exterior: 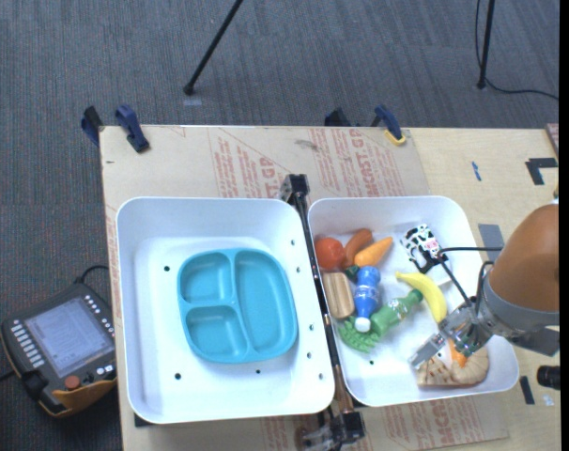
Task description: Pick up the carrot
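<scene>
The carrot [374, 251] is located in the upper left part of the right bin [458, 216], lying at a slant with its narrow end pointing up and to the right. It is flanked on its left by a red tomato-like item [329, 252] and a brown item [358, 241], and a blue bottle [366, 289] is seen just below it. A yellow banana [425, 292], a green vegetable [383, 319] and a black-and-white cow figure [418, 242] are also contained in this bin.

The tool [444, 348] is positioned at the lower right of the right bin, well apart from the carrot, directly over a slice of toast-like food [458, 374]. Whether it is open or closed cannot be told.

A teal divided plate [236, 305] is held in the left bin [144, 252]. Both bins are carried on the surface [219, 158].
</scene>
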### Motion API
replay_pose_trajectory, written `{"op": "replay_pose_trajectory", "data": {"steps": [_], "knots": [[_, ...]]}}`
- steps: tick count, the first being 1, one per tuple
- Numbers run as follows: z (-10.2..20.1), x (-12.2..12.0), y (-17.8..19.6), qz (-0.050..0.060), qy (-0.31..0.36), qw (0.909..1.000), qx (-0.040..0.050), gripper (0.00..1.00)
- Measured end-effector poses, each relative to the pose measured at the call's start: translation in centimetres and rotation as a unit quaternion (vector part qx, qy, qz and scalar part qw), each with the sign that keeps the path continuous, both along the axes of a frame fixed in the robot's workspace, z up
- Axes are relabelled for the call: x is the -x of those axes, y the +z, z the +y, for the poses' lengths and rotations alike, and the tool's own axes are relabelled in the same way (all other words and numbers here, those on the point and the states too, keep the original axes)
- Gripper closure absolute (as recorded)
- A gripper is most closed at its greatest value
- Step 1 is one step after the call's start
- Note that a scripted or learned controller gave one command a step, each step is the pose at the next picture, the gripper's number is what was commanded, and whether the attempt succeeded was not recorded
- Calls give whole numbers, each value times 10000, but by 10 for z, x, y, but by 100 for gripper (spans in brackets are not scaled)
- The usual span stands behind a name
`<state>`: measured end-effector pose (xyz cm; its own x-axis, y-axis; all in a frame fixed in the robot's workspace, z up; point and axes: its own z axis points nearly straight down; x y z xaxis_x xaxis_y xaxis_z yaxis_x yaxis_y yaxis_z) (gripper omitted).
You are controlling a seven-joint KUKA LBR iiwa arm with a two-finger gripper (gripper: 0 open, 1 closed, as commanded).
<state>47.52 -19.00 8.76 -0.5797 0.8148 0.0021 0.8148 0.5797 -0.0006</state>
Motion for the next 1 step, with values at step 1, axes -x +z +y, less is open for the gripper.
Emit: {"op": "replay_pose_trajectory", "data": {"steps": [1], "knots": [[-23,-1,87,-16,284,9996,7,0]]}}
